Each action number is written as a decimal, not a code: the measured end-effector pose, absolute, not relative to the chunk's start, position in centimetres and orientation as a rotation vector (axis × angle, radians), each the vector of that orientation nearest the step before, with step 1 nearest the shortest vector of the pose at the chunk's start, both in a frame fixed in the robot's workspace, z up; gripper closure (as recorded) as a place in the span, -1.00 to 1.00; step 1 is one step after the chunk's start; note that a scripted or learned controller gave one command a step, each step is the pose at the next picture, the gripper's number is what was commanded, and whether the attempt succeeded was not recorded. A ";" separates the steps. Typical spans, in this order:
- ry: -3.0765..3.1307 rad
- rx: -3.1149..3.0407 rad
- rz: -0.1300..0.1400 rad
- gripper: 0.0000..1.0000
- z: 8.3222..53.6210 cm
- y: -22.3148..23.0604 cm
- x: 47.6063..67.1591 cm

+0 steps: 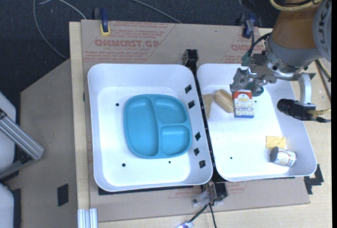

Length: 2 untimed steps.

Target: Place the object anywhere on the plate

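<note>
The fingers (243, 89) hang over the upper part of the right bin (239, 166), below the grey wrist and the orange band of the arm (300, 16) that reaches in from the right. A small carton (244, 104) with a red top and a white and blue face sits directly under them, its red top meeting the finger tips. Whether the tips clamp it or merely rest above it cannot be told from this slanted view, and their spread is likewise unclear.

Just to the left of the fingers and slightly lower, a tan, bread-like piece (223, 100) lies on the bin floor, touching or nearly touching the carton's left side. A second pale brown piece (207, 104) lies further left, against the bin's left wall.

Well below and to the right of the fingers, near the bin's lower right corner, a yellow block (276, 142) lies flat, and just beneath it a small white cylinder with a dark end (283, 157) lies on its side, the two touching or nearly so.

Far to the left of the fingers, in the middle of the left bin (105, 166), rests the blue plate (157, 125), divided into three compartments, with nothing on it. The carton is well apart from the plate, across the black divider between the bins.

Both bins sit on a cardboard sheet on the desk (52, 116). A blue clamp (105, 22) grips the sheet's upper left edge.
</note>
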<state>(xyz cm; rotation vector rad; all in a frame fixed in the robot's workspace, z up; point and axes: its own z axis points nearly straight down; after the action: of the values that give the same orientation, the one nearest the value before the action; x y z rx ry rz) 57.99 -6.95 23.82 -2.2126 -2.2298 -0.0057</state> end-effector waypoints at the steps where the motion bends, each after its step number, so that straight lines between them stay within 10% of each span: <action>1: -2.225 -2.212 -0.001 1.00 22.5 -2.0 59.0; 2: -2.227 -2.215 -0.003 1.00 21.7 2.6 60.3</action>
<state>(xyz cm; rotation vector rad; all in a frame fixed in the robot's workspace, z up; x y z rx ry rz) 60.32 2.57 21.70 -2.2151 -2.2270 -0.0029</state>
